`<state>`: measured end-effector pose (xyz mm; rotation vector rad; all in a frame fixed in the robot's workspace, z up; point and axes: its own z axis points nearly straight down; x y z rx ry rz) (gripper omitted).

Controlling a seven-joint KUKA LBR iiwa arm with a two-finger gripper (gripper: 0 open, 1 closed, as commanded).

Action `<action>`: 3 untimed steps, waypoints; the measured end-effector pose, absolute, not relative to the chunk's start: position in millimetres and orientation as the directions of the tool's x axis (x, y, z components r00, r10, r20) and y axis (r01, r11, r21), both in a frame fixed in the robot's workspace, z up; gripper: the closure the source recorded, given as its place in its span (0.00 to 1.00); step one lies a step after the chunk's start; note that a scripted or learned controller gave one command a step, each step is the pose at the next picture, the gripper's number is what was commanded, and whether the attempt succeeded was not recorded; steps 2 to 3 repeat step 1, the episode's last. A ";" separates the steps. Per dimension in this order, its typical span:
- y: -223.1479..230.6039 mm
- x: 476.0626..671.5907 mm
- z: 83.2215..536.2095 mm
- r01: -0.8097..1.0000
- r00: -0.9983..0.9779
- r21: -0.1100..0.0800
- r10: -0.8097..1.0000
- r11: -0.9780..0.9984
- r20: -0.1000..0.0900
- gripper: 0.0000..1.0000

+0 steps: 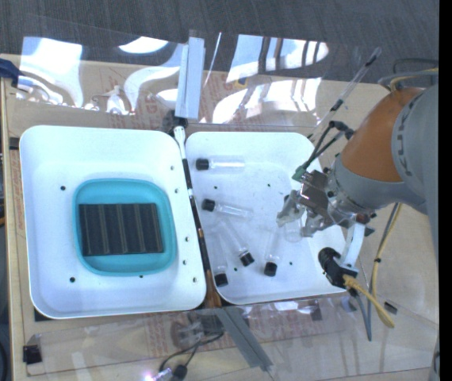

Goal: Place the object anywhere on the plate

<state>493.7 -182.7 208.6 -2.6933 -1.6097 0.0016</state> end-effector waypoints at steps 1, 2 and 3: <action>-182.7 493.7 208.6 0.881 0.474 -0.004 0.881 -0.474 0.001 0.00; -182.7 493.7 208.6 0.881 0.474 -0.004 0.881 -0.474 0.001 0.00; -182.7 493.7 208.6 0.881 0.474 -0.004 0.881 -0.474 0.001 0.00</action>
